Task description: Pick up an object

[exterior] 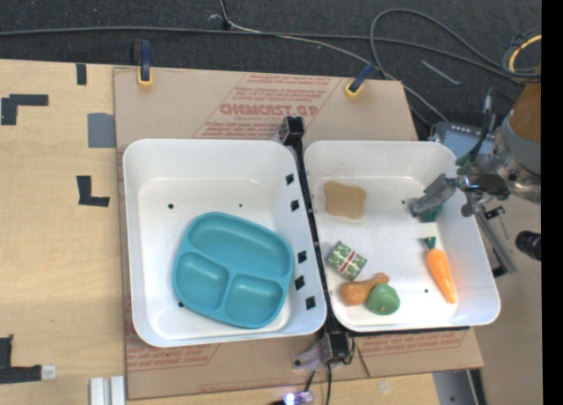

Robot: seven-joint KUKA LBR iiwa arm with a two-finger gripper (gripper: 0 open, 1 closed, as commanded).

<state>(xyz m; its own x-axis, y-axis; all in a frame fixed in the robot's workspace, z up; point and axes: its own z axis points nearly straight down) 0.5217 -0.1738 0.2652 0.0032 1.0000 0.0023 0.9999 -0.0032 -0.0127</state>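
Observation:
The right bin [387, 158] holds a tan bread slice [344, 200], a small green and red box [346, 260], a brown drumstick-shaped toy [359, 290], a green ball-like fruit [383, 301] touching it, and an orange carrot [441, 274]. My gripper [450, 200] hangs over the bin's upper right corner, above the carrot and well right of the bread. It is open, with nothing between its fingers [428, 202].
The left bin [149, 174] holds a blue divided tray [233, 268]. A black divider [303, 218] runs between the bins. Cables [413, 51] loop behind the bench. Cardboard [264, 104] lies under both bins.

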